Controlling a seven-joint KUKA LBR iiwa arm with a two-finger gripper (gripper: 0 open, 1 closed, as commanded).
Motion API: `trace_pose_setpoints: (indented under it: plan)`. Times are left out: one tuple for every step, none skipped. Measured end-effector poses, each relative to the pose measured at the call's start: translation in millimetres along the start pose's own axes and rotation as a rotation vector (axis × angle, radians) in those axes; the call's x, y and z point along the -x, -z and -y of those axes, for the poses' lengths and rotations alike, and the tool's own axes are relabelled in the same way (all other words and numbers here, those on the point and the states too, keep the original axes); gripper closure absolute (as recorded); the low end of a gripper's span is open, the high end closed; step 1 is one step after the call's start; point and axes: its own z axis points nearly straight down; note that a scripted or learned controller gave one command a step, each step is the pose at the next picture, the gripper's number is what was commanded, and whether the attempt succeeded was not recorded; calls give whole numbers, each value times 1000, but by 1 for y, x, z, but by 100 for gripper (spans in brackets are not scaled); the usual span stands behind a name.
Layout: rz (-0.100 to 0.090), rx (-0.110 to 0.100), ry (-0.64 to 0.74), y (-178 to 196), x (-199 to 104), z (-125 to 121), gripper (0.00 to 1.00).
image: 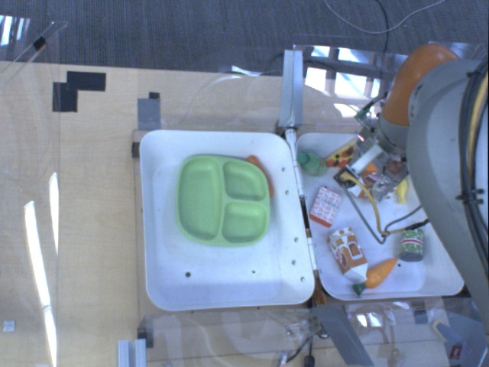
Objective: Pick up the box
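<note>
Task not done, by the look of it: the box [325,206], a small white carton with red checker print, lies flat on the floor of the right bin [439,281], close to the divider between the two bins, nothing touching it. The gripper [372,167] sits over the back of the right bin, up and to the right of the box and apart from it, low among a clutter of small items. Whether its fingers are spread or closed I cannot tell; wrist hardware and cables hide them. What is left, as I judge it: reach the box, grasp, lift.

Other items near the box: gingerbread-house carton [348,250] just below it, toy carrot [377,273] further down, small can [412,244] to the right, green lump [310,162] above it.

The left bin [221,285] holds a green divided plate [223,199]. Bins rest on a light wooden bench [76,243]; dark carpet [191,14] behind, clear panels around.
</note>
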Motion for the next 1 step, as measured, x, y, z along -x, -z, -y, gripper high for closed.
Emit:
trace_pose_setpoints:
  plan:
    - [3, -4, -1, -1, 1, 1, 0]
